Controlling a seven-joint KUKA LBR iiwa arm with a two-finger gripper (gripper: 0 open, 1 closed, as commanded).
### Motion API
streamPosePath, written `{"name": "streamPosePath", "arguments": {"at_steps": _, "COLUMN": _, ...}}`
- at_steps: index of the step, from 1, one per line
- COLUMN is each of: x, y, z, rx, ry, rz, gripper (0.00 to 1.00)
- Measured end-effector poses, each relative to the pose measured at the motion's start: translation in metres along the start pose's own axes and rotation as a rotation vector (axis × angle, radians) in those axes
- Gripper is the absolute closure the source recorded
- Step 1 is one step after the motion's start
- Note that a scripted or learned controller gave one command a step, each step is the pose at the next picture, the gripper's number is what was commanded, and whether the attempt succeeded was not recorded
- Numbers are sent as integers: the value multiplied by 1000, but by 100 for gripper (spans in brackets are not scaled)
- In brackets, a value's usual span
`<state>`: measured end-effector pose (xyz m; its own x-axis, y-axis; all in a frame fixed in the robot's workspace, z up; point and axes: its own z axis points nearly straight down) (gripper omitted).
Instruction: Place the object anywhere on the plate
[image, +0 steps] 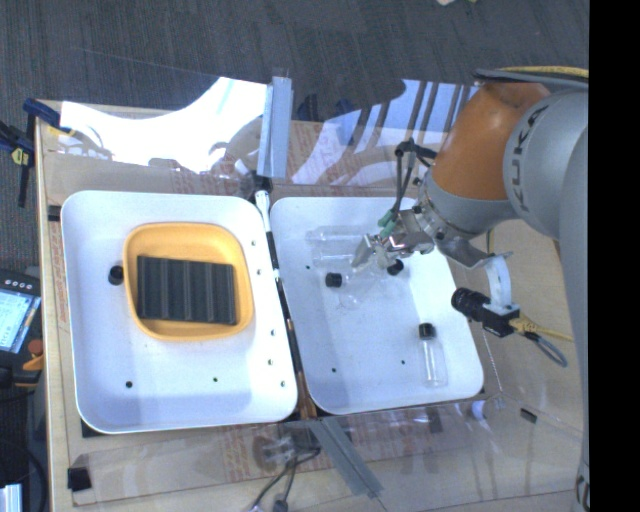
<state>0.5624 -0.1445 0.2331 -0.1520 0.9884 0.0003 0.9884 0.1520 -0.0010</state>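
Yellow and glossy, the plate (187, 240) lies in the left bin (100, 380): a rounded-rectangular dish with a raised rim, its middle filled by a dark ribbed rectangular insert (187, 290) of parallel grooves; a small black dot (116, 273) sits on the bin floor just beside the plate's left edge. Both bins are shallow white trays with rounded corners and smooth, slightly shiny floors, standing side by side and nearly touching along a dark seam; the right bin (350, 385) holds the clear objects. A transparent vial (431, 357) with a black cap lies flat near that bin's lower right, cap toward the back; another clear, glassy piece with a black cap (333, 280) lies near the bin's middle, and a faint transparent shape (328, 238) lies farther back, its outline hard to make out against the white. The arm (520, 150), matte grey with an orange band, reaches in from the right; its gripper (383, 250) hangs low over the back half of the right bin, among the clear pieces, well apart from the plate; whether its metal fingers are spread or closed cannot be told, nor whether anything sits between them.
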Motion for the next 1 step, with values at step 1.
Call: {"name": "streamPosePath", "arguments": {"at_steps": 1, "x": 0, "y": 0, "z": 0, "rx": 0, "ry": 0, "rz": 0, "gripper": 0}}
